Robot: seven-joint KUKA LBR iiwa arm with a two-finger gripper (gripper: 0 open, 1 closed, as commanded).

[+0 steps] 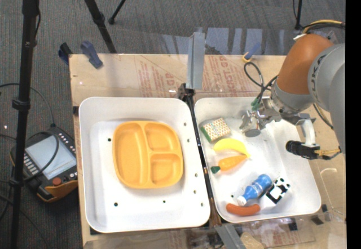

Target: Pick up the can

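Left bin (pixel 90 129): holds one yellow divided plate (pixel 148 154), lying flat near the middle, nothing on it. Right bin (pixel 307 183): along its left side, from the back, a green-patterned box (pixel 216 128), a banana (pixel 231 145) just in front of it and a carrot (pixel 231 163) touching the banana's underside. Toward the front lie a sausage (pixel 243 209), a blue bottle (pixel 255 188) resting on a slant above it, and a black and white block (pixel 277 191) just beside the bottle. No item here can be identified with confidence as a can (the blue bottle is the nearest cylindrical thing, but its white cap argues against it). Gripper (pixel 252 123): low over the back of the right bin, just right of the box; whether it is wide or narrow cannot be told, and nothing is seen held. Judgement: the approach step is in hand, no grasp made. Next move calls for locating the target, centring above it, then descending
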